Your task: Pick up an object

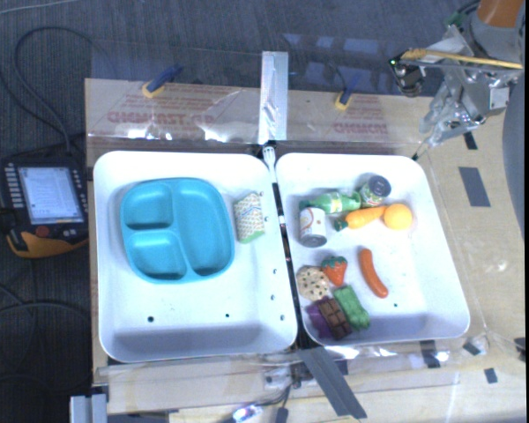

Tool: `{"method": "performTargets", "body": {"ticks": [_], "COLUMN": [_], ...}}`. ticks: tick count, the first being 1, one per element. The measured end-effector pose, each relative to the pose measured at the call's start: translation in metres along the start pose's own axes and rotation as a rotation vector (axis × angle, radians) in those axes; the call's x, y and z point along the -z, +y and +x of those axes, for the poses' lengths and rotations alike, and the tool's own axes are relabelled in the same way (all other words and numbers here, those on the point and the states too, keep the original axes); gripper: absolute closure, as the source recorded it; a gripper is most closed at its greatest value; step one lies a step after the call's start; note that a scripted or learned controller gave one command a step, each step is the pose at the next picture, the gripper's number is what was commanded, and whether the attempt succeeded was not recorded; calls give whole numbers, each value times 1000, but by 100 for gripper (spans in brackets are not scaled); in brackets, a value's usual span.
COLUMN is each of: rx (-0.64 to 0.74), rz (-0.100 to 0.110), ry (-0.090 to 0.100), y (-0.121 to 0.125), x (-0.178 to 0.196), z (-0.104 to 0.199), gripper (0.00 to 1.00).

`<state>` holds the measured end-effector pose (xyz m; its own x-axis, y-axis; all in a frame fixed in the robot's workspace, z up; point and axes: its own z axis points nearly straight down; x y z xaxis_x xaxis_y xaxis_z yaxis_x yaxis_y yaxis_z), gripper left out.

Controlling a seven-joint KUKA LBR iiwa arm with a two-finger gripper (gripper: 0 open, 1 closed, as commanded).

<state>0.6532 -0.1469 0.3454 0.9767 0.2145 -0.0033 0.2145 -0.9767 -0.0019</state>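
Nearest, along the front of the right bin: one brown chocolate bar, one green block touching its right side, one purple piece at its left, partly hidden. Just behind these, one speckled cookie touching one strawberry; to the right, apart from them, one red sausage lying at a slant.

Further back in the same bin, a tight cluster: one small tin can, one green bottle lying on its side, one carrot, one yellow-orange fruit touching the carrot's right end, one dark round jar behind. Eleven loose things there in all, none lifted.

In the left bin: one blue divided plate with three compartments, and one pale wrapped item just beside its right edge. Two things only.

Off the bench to the left, one orange-edged control pendant on the floor.

Farthest, two yellow-and-blue clamps on the back board. At far right, one gripper, outside and behind the right bin's back corner, well apart from every object, nothing in it; open or closed cannot be told.
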Motion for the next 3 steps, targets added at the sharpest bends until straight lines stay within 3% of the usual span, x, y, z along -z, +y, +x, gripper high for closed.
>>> {"method": "performTargets", "body": {"ticks": [1,2,3], "rx": [19,0,0], "rz": [0,0,0], "ry": [-2,0,-2], "y": [-32,-35,-70], "x": [-50,2,-43], "z": [15,17,20], "gripper": [100,100,100]}}
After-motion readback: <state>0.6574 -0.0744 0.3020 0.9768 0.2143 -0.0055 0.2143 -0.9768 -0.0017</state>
